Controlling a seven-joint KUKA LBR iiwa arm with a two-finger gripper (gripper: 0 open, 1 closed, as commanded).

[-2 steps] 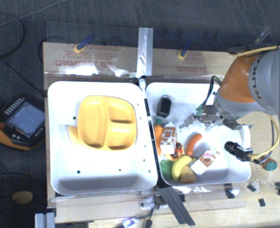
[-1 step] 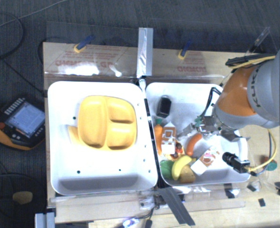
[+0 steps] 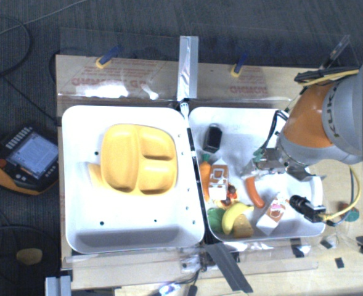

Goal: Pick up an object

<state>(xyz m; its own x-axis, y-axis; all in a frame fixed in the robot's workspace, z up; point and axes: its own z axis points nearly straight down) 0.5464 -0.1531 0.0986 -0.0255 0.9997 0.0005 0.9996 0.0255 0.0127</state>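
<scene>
**Claw low in the right bin, sausage just beneath it**

The arm's two-finger gripper (image 3: 264, 162) sits low over the middle of the right-hand shallow white bin (image 3: 243, 119), its dark metal parts bunched together at the end of the grey and orange wrist. Whether it is spread or closed cannot be told from this slanted view, and nothing can be seen held in it.

The nearest thing is a small orange-red sausage-shaped toy (image 3: 254, 191), lying just below and slightly left of the claw in the picture. Its long axis runs from upper left to lower right, so a grasp would probably go best across that line.

Further out, a small white carton with a red mark (image 3: 272, 213) lies beside the sausage's lower end, a yellow banana-like toy (image 3: 235, 216) sits near the bin's bottom edge, and a black oblong block (image 3: 213, 137) rests well apart toward the top.

The left bin (image 3: 76, 227) holds a yellow compartment tray (image 3: 138, 159).
</scene>
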